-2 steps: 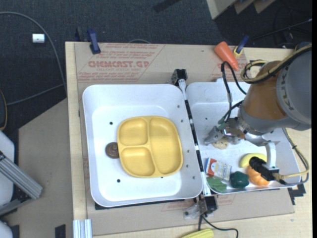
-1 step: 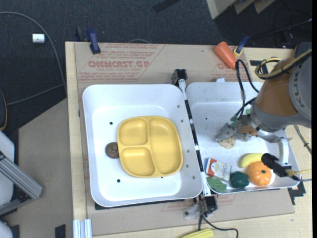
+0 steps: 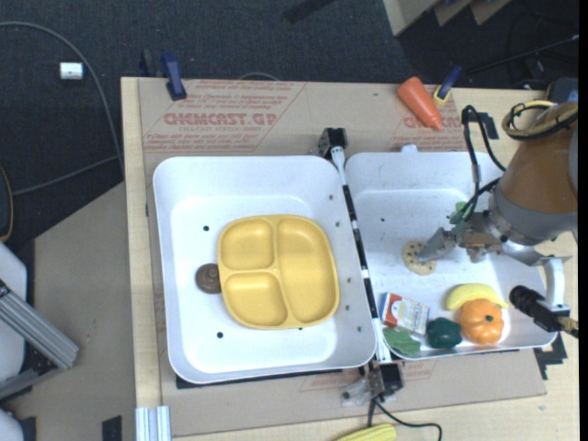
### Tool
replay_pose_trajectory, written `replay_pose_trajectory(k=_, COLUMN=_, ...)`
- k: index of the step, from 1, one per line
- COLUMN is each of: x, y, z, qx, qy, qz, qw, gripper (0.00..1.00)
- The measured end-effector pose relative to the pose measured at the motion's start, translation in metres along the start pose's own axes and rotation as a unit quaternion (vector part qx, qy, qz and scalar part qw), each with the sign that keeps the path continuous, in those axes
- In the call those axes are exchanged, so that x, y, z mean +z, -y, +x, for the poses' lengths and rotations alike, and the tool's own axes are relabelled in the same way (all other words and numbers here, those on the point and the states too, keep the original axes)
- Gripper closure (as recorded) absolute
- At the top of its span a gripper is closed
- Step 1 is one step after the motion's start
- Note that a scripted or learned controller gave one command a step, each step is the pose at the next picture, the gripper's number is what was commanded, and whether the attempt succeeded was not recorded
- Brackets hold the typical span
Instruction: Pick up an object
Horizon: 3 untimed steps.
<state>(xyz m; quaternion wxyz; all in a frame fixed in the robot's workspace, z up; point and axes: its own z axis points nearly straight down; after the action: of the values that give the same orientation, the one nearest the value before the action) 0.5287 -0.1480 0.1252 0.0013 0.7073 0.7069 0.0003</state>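
Objects to grab are mostly bunched along the near edge of the right bin [image 3: 404, 168]: an orange fruit [image 3: 481, 322] touching a yellow banana [image 3: 470, 294], a dark green piece [image 3: 443, 333] next to them, a lighter green bit [image 3: 401, 343] and a small red-and-white packet [image 3: 405, 312]. A little farther in sits a tan perforated disc [image 3: 419, 256], and the pincer [image 3: 444, 243] hangs just beside it; can't tell if it's spread or pinched. Left bin [image 3: 175, 246] has a yellow divided plate [image 3: 276, 271] with a brown round thing [image 3: 209, 278] peeking out at its left. At the far end of the bench [image 3: 220, 108] lies an orange cone [image 3: 420, 103].
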Motion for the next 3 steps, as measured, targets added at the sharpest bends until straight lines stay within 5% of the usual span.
replay_pose_trajectory(k=1, x=0.041, y=0.050, z=-0.010, qx=0.000, qy=-0.001, qz=0.002, qw=1.0000, gripper=0.00)
replay_pose_trajectory(k=2, x=0.031, y=0.049, z=-0.010, qx=0.000, qy=-0.001, qz=0.000, qw=1.0000, gripper=1.00)
replay_pose_trajectory(k=3, x=-0.047, y=-0.013, z=-0.063, qx=0.000, qy=0.000, qz=0.000, qw=1.0000, gripper=1.00)
